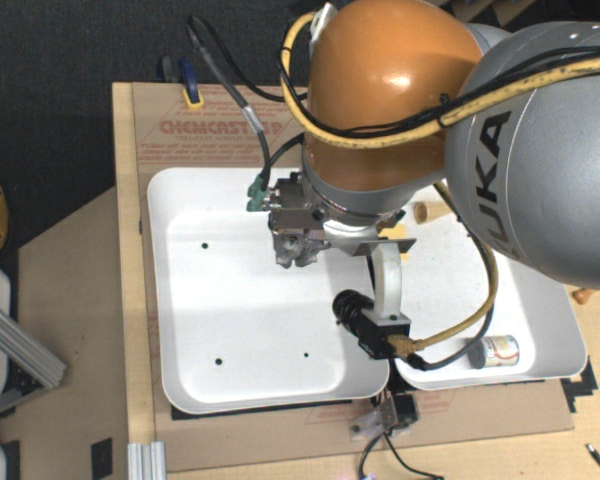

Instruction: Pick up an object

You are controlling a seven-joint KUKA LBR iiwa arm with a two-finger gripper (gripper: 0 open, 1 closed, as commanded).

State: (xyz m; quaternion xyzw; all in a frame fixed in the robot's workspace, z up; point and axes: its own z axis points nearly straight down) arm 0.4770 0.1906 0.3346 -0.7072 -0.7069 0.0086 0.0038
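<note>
Reaching in from the right, the arm (pixel 500 158) is held over the seam between the two white bins, its orange band (pixel 390 58) covering much of the far side. The pincer (pixel 298 236) is seen low over the left bin (pixel 240 358), near that bin's far right part; whether it is open or closed cannot be told, and nothing is seen gripped. A small can (pixel 492 350) is lying on its side by the near edge of the right bin (pixel 540 353), well apart from the pincer. The step in hand is judged to be the search for something to grasp. For the next move, a shift toward the right bin's near edge would be called for, then a descent over the can.
</note>
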